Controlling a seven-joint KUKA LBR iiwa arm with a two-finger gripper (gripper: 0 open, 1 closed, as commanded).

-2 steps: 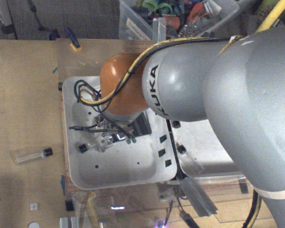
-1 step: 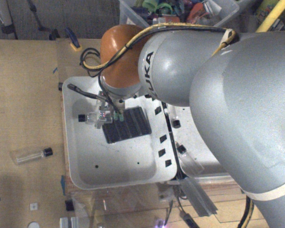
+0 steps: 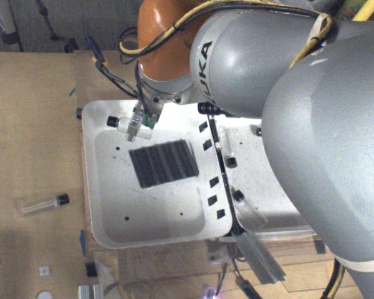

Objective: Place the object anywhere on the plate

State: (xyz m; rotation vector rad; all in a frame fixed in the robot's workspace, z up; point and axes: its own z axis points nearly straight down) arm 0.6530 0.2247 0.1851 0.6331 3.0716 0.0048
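Observation:
A dark ribbed plate (image 3: 164, 162) lies flat in the middle of the left bin (image 3: 106, 223). My gripper (image 3: 136, 128) hangs over the bin's far left corner, just beyond the plate's far left corner. A small clear vial (image 3: 119, 123) with a black cap sticks out to the left from between the fingers, and the gripper is shut on it. The vial is level with the bin's far wall and off the plate.
A second clear vial with a black cap (image 3: 42, 203) lies on the wooden bench left of the bin. In the right bin (image 3: 271, 213) are small black-capped items (image 3: 230, 162) (image 3: 238, 196). The arm's bulk covers most of the right side.

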